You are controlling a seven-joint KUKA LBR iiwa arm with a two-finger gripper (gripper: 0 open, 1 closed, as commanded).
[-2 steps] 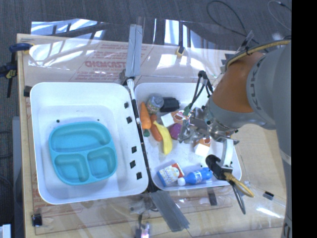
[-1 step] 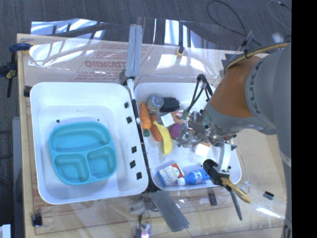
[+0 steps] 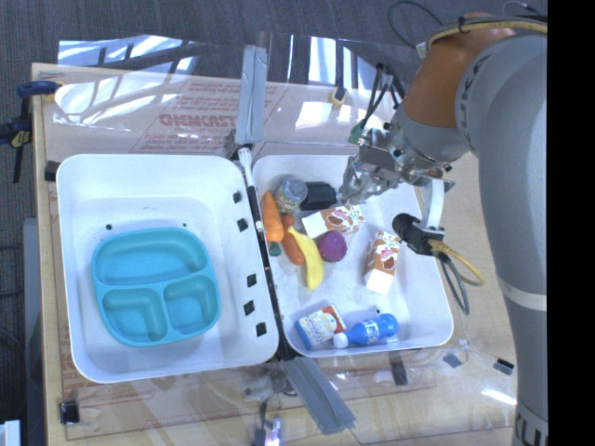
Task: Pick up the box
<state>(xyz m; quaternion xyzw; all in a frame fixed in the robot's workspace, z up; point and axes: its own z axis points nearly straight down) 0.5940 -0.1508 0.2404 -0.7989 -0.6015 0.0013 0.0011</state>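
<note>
End effector [image 3: 358, 191] hovers just above box [image 3: 337, 219].

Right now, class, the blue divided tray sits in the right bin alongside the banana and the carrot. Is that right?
Not quite. The camera view shows the blue divided tray in the left bin. The banana and the carrot lie in the right bin.

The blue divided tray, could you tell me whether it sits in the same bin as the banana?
No, the blue divided tray lies in the left bin, while the banana lies in the right bin.
</note>
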